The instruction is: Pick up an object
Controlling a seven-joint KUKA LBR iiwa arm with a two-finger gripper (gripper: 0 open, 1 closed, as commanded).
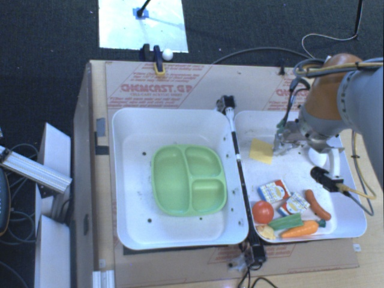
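open floor around yellow block (pixel 261 151), toys (pixel 291 210) crowd right bin's (pixel 354 224) near corner, divider bar (pixel 236 149) alongside

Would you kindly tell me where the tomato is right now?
The tomato lies in the right bin, near its front left corner, just left of the green vegetable and the carrot.

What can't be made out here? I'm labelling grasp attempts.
- The hand, camera view: too small and blurred to read, beside the yellow block.
- Arm: cut off by the right edge.
- Pale item under the carrot: mostly covered.
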